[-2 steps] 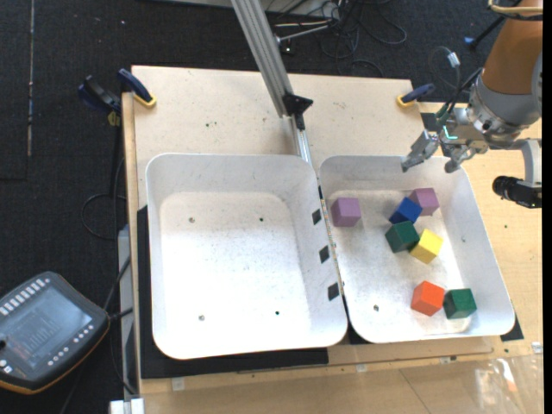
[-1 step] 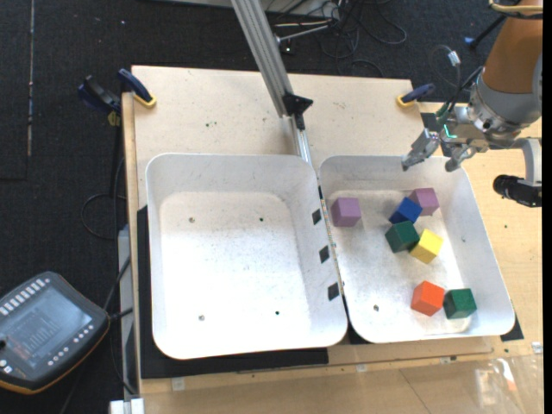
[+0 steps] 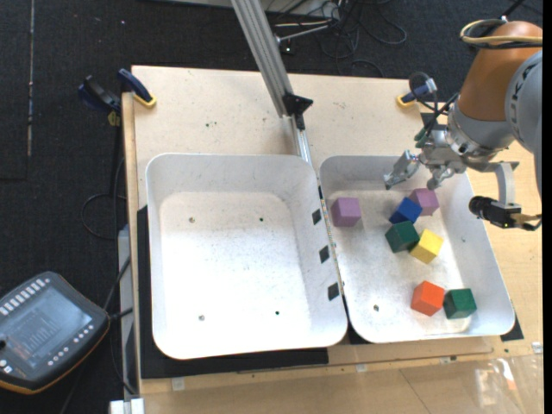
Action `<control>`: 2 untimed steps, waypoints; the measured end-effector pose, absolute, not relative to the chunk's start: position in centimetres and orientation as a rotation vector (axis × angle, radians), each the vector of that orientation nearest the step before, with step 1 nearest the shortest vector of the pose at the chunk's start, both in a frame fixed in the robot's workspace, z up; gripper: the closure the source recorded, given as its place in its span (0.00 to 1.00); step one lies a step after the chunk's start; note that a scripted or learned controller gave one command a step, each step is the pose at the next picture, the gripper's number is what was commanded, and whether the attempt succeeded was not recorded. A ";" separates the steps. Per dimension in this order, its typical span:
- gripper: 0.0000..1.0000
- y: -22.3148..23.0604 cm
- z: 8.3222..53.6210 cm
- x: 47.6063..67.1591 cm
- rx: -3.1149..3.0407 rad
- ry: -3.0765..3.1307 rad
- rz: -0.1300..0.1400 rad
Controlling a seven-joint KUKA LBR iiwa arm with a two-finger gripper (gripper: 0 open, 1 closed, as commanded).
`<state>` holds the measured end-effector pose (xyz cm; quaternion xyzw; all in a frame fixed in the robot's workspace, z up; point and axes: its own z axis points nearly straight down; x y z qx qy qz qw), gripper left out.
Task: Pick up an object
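Note:
My gripper (image 3: 420,174) hangs over the back of the right bin (image 3: 492,270), its two fingers spread open with nothing between them. Just below it lie a pink-purple block (image 3: 425,200) and a blue block (image 3: 404,210). A purple block (image 3: 346,211) sits to the left, near the bin's inner wall. A dark green block (image 3: 401,236) and a yellow block (image 3: 426,246) touch each other mid-bin. Toward the front lie an orange block (image 3: 428,298) and a green block (image 3: 460,303), side by side.
The left bin (image 3: 172,179) adjoins the right one. A slanted metal pole (image 3: 263,41) runs down to the bins' shared back edge. Clamps (image 3: 136,89) (image 3: 417,89) hold the board's back corners. A teach pendant (image 3: 43,330) lies at the lower left.

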<state>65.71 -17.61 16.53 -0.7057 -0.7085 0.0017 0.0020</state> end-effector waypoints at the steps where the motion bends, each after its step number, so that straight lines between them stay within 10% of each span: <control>1: 0.00 -17.7 12.6 66.6 -2.229 -2.232 -0.009; 2: 0.00 -17.8 12.1 66.8 -2.232 -2.235 -0.012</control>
